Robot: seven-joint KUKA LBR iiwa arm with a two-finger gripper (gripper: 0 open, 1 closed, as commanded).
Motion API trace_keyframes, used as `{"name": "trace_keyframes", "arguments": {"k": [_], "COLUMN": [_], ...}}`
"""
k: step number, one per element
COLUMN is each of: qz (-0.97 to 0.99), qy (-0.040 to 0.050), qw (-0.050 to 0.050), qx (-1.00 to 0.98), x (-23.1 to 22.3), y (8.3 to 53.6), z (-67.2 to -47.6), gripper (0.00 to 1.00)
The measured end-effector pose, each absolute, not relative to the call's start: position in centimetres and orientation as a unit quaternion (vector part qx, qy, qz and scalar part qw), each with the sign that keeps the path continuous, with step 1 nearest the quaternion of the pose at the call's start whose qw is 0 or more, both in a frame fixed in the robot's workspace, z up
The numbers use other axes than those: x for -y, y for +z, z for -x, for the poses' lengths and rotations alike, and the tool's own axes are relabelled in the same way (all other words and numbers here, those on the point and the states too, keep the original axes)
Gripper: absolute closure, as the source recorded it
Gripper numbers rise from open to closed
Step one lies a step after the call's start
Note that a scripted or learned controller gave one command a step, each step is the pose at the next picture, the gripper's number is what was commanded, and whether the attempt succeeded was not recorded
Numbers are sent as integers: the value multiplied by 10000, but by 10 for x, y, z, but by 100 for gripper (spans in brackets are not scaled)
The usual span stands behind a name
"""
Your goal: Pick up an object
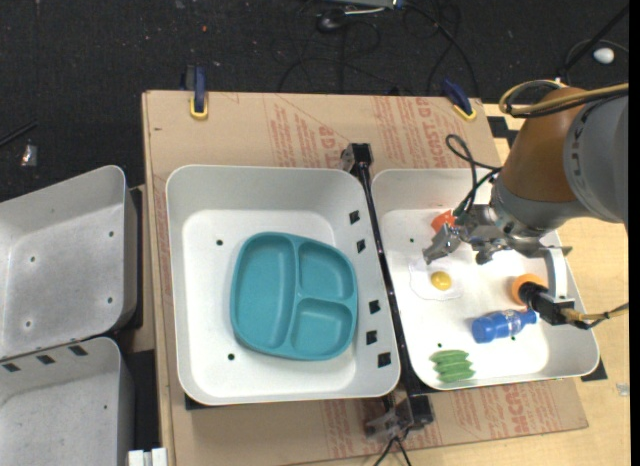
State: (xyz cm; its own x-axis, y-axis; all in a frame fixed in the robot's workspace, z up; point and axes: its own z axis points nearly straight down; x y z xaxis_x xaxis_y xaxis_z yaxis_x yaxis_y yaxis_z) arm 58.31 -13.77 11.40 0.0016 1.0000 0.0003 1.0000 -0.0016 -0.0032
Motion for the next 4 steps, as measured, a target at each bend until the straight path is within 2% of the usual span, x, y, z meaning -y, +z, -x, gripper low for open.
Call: {"name": "trace_keyframes", "arguments": {"k": [1, 2, 4], "qz": [7076, 7076, 7066], "qy": [0, -11, -12], "qw": [3, -14, -21], "qx": [7066, 7066, 7076], "x": [137, 137, 135], "y": [92, 103, 190], "z": [-583, -584, -581], "gripper": [0, 100, 100]}}
